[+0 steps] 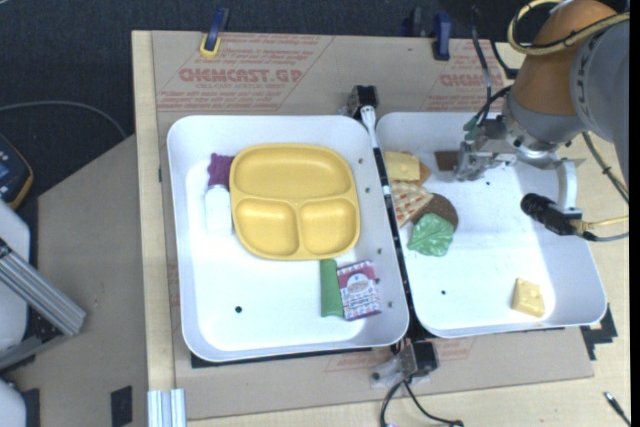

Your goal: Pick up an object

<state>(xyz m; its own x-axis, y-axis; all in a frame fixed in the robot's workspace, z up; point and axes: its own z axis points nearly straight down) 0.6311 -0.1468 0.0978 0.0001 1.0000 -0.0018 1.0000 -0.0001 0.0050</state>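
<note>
Nearest the camera, at the bench's (300, 55) front edge, black cables (410, 370) curl out from under the two white bins. Just behind them in the left bin (200, 305) lie a small red-and-white packet (359, 289) and a green stick (329, 287), touching side by side. A yellow divided tray (295, 198) fills that bin's middle and hides part of a purple thing (220, 169) and a white bottle (217, 211) at its left edge.

In the right bin (570, 310) a yellow cheese-like wedge (529, 297) sits alone near the front right corner. Along the bin's left wall a cluster crowds together: a pale yellow piece (401, 165), a checked red-and-tan piece (409, 203), a dark brown round (441, 210) and a crumpled green thing (432, 236) overlapping them; their exact shapes are hard to make out.

The claw (473, 158) hangs low over the rear of the right bin, dark and small against the arm (555, 75), whose bulk is cut off at the right. Whether the claw is parted or closed I cannot tell, nor whether the small dark shape at its left is gripped. The cluster lies just left of and in front of the claw; the wedge is well apart, toward the front.
</note>
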